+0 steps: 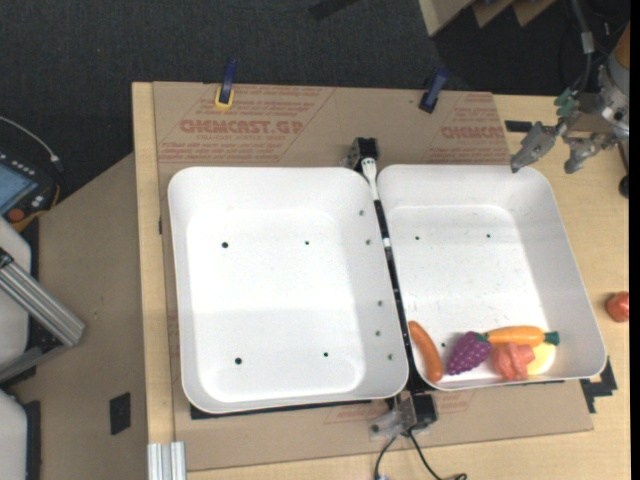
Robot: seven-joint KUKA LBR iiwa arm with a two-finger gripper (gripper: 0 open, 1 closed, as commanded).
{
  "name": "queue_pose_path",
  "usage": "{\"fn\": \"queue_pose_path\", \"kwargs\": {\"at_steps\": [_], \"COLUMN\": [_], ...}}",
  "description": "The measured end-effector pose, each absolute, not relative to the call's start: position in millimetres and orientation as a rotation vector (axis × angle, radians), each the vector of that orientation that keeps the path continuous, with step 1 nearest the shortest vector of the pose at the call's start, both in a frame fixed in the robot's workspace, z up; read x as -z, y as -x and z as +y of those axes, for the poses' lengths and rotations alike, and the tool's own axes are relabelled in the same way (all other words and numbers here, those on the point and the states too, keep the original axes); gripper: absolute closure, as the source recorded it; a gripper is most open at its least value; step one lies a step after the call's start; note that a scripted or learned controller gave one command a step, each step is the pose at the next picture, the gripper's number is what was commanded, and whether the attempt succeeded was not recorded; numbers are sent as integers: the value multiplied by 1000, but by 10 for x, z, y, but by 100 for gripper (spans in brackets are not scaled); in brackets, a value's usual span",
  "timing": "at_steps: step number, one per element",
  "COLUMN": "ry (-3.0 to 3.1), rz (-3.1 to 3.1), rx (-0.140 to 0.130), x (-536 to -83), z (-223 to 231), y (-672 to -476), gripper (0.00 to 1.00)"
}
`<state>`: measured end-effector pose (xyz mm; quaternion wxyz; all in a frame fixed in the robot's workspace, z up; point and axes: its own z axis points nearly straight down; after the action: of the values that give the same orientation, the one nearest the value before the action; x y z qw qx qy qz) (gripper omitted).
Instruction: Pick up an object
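The arm is cut off at the frame's 2 o'clock edge. The gripper (552,154) is seen spread wide, holding nothing, beyond the right bin (480,268) at its 1 o'clock corner. At that bin's 6 o'clock wall are clustered a sausage (425,351), purple grapes (467,352), a carrot (520,335) and a partly hidden reddish piece (510,360).

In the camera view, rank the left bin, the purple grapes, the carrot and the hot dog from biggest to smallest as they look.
1. Left bin, by far the largest.
2. Hot dog and carrot: similar length, too close to rank.
3. Purple grapes, shorter but rounder, roughly the smallest.
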<state>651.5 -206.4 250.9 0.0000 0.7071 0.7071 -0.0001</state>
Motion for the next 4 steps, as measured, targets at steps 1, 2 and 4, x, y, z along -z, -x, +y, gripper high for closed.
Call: {"fn": "queue_pose_path", "kwargs": {"at_steps": [1,2,4], "ry": [-2201,-2229,-2227], "rz": [2213,2217,2212], "rx": [-18,5,1], "x": [-4309,-3923,-5337], "z": [-1725,-2273,-2039], "y": [-6685,-6268,-5970], "gripper": [0,0,0]}}
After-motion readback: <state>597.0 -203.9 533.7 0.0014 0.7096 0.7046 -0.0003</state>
